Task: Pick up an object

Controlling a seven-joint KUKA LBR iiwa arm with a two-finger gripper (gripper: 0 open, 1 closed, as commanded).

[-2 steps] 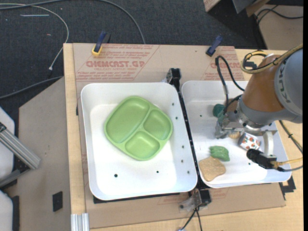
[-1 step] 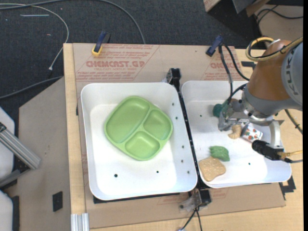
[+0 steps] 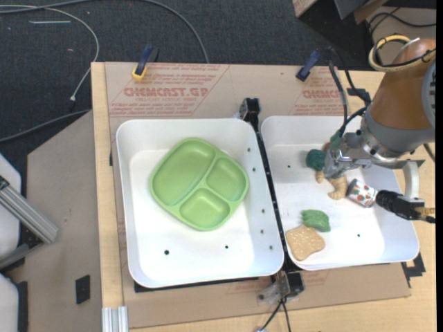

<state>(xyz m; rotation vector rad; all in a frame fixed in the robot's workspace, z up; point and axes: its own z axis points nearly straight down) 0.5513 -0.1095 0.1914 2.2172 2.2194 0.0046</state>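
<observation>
The tool (image 3: 339,163) hangs low over the right white bin (image 3: 387,251), apparently placed to reach the small tan toy figure (image 3: 335,185) just beneath it; its grip state cannot be told. Beside the toy lie a dark green lump (image 3: 315,159), a red-and-white can (image 3: 362,194), a green leafy piece (image 3: 316,219) and a tan cracker-shaped piece (image 3: 304,242). A green divided plastic plate (image 3: 199,183) sits in the left bin (image 3: 138,254).
</observation>
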